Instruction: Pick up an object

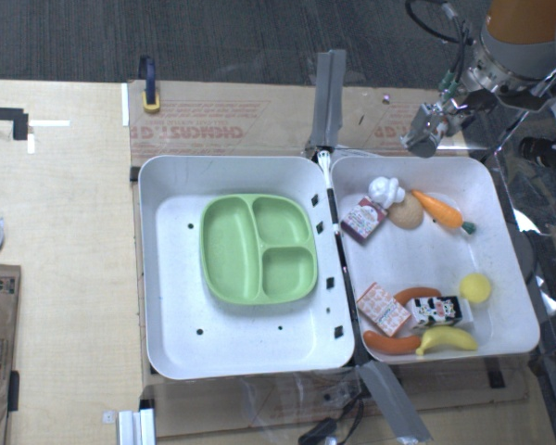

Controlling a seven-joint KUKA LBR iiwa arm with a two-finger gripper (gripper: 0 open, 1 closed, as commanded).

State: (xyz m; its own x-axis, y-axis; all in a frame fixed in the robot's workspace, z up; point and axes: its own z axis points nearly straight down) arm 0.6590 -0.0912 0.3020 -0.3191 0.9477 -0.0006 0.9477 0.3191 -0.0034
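Top right — arm cut off

Green divided plate in the left white bin, right white bin beside it holding carrot, lemon, banana, small cartons, gripper above that bin's far rim, orange-banded arm behind.

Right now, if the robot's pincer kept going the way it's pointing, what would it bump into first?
Probably the right bin's top edge. The pincer points down-left over the far rim, and the white toy lies next along that line. Depth is hard to judge.
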